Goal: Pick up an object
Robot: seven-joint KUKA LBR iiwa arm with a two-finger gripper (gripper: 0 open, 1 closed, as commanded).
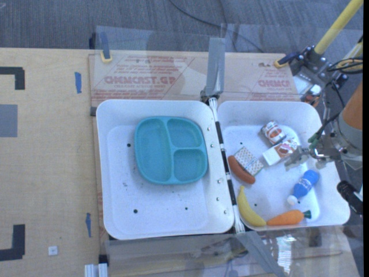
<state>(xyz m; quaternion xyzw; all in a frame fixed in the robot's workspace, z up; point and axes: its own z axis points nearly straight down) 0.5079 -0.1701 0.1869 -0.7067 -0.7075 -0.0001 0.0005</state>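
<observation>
The left bin (115, 212) holds a teal divided plate (171, 150), lying flat toward its upper middle. The right bin (259, 111) holds the loose objects: a hot dog (241, 170) and a banana (249, 209) near its left wall, a carrot (285, 217) along the lower edge, a blue-and-white bottle (303, 186), a patterned packet (248, 160) and two red-and-white wrapped items (273, 133). The gripper (301, 156) sits over the bin's right side, fingers spread somewhat apart with nothing between them.

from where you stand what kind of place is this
Probably a robot grasping test bench in a lab: two white bins on a plywood bench, toy food such as a banana and carrot, and a teal divided plate.
</observation>
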